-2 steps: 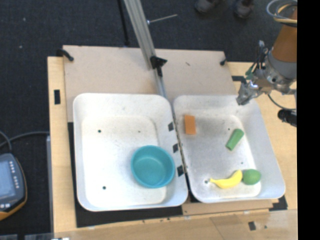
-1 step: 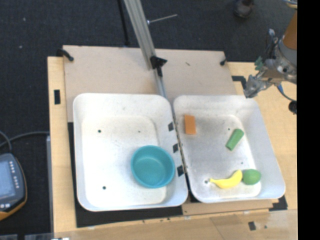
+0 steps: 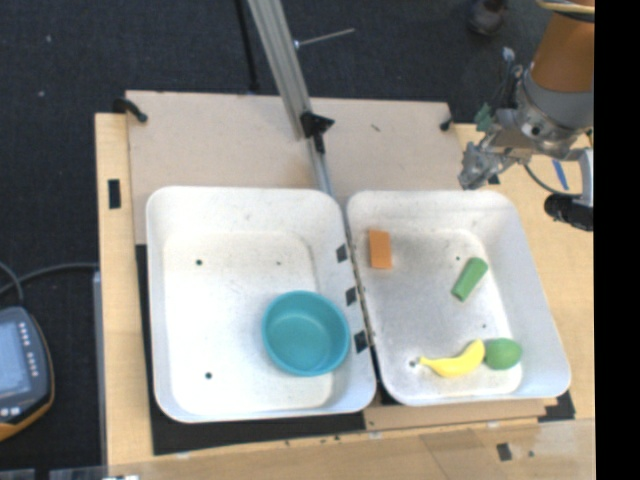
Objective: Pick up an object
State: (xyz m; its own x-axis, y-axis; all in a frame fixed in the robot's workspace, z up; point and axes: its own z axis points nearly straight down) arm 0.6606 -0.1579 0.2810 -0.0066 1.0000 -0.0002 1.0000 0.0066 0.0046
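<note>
Approach step: hand (image 3: 478,171), grip state unreadable from here, hangs above the right bin's (image 3: 535,258) far rim, nothing visibly held; nearest candidate, green cylinder (image 3: 469,278), lies below it inside the bin, so next move needs descent and alignment.

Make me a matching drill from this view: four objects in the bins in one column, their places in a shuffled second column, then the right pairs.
Objects:
1. blue bowl
2. orange block
3. banana
4. green cylinder

Places:
A. right bin, by the near rim
B. left bin, near right corner
C. right bin, middle of the right half
D. right bin, beside the divider, far half

Pairs: 1-B, 2-D, 3-A, 4-C
</note>
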